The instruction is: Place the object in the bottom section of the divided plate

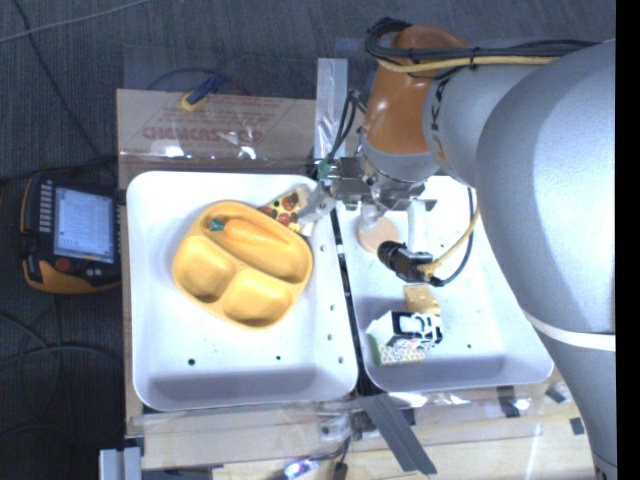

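A yellow divided plate (243,263) lies in the left bin (170,358). An orange carrot-like piece with a green tip (255,230) rests in its upper section, while the two lower sections hold nothing. The gripper (318,196) reaches left from the orange wrist band (400,118) over the wall between the bins, at the plate's upper right rim. A small dark item with red spots (287,206) sits right at the gripper's tip, between it and the plate rim. Whether it is held or just lying there is unclear.
The right bin (500,358) holds a tan round piece (377,235), a yellow cracker-like square (421,297), a black and white item (416,325) and a green and white packet (398,351). A black connector on a yellow cable (402,260) hangs from the arm.
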### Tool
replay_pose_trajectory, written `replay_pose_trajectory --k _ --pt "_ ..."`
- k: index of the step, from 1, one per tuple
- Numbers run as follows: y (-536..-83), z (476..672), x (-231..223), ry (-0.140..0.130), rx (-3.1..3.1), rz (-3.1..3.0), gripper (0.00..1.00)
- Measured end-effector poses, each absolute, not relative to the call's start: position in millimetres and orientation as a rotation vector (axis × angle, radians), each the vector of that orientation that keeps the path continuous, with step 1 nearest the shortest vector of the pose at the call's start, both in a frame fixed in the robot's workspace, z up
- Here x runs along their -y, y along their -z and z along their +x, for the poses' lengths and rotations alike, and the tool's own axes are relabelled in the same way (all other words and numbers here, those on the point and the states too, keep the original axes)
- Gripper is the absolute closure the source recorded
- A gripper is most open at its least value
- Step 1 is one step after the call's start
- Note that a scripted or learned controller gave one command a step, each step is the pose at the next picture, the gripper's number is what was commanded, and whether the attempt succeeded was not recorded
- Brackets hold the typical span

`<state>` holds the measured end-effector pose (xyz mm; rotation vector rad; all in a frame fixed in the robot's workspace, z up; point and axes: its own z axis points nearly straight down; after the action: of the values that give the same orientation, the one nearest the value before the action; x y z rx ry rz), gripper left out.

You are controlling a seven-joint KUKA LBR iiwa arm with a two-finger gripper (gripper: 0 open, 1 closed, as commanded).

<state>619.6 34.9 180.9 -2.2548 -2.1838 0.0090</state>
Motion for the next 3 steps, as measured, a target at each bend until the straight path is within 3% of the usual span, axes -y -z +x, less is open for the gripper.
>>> replay_pose_trajectory --k 1,2,3 --pt "-181 583.4 -6 -0.009 2.227 -2.213 0.0" --pt "-189 661.1 -75 -0.013 1.764 -2.601 0.0" --pt "-180 650.5 -49 -0.015 1.838 -2.549 0.0"
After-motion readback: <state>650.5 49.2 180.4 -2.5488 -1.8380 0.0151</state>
